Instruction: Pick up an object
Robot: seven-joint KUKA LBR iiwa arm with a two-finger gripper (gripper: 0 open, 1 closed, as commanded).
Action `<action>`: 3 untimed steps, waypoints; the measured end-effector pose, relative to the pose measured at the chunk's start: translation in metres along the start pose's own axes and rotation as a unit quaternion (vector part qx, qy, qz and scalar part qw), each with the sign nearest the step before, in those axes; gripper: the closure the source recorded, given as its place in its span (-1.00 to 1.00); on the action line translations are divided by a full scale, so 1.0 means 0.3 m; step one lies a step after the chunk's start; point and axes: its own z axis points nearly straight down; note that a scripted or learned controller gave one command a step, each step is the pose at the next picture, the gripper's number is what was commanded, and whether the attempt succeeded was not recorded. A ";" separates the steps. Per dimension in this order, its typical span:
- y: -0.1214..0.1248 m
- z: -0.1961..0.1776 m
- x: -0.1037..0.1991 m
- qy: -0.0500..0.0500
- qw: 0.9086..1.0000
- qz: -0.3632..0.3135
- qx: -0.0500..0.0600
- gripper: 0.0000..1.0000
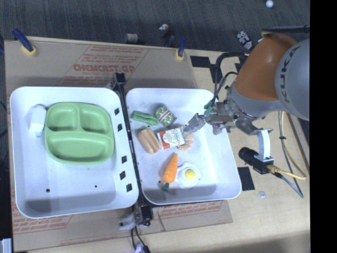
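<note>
Cardboard-covered worktop [105,62] carries two white bins. Claw [192,124] hangs over the right-hand white bin [224,157], near its centre, beside a small red-and-white printed carton [171,137]; claw state: cannot tell. Carton judged light, stiff, slick; grip across its short sides.

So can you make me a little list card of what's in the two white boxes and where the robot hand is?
left bin: green divided plate, small white item beside it
right bin: hot dog, carrot, fried egg, red-and-white packet, green pod, small green can
gripper: low over the right bin, by the packet
holding something: cannot tell
</note>
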 end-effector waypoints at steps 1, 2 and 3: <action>0.000 0.000 0.000 0.000 1.000 0.000 0.000 -1.00; 0.000 0.000 0.000 0.000 1.000 0.000 0.000 -1.00; 0.039 -0.219 -0.199 -0.001 1.000 0.001 -0.002 -1.00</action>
